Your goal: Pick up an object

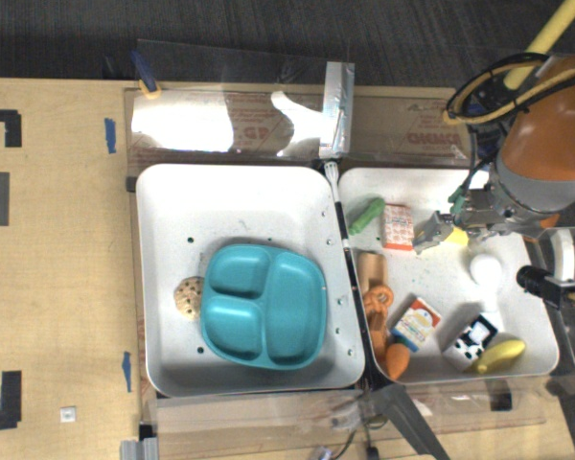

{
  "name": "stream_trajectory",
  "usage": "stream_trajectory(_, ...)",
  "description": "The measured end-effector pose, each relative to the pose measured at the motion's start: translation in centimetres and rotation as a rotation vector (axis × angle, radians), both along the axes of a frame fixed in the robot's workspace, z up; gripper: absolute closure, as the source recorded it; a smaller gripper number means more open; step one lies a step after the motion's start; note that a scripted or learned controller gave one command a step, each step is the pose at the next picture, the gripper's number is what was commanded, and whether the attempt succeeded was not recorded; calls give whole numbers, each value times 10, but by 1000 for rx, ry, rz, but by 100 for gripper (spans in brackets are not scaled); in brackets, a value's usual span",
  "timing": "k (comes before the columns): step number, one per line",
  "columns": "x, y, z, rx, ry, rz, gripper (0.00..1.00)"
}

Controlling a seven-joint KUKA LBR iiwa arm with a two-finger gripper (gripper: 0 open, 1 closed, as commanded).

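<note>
My gripper (433, 234) hangs over the upper middle of the right bin (532, 185), reaching in from the right. It sits just right of a small red and white box (399, 226), and a yellow piece (457, 237) lies right beside it. A green object (366, 214) lies to the upper left of the box. Below the gripper's right side rests a white ball (486, 268). I see nothing clearly held by the gripper.
The right bin's lower part holds a colourful carton (414, 324), a black and white block (472, 338), a yellow fruit (501, 355), orange toys (378, 302) and a wooden peg (367, 266). The left bin (163, 199) holds a teal divided plate (265, 305) and a cookie (187, 296).
</note>
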State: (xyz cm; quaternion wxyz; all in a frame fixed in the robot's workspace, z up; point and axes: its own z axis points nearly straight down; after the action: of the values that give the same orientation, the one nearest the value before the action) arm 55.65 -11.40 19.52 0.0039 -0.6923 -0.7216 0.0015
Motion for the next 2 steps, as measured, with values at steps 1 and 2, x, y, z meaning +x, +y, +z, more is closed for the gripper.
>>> stream_trajectory(1,62,35,-11,-3,-10,132,0)
stream_trajectory(2,70,-1,-103,-3,-8,152,0)
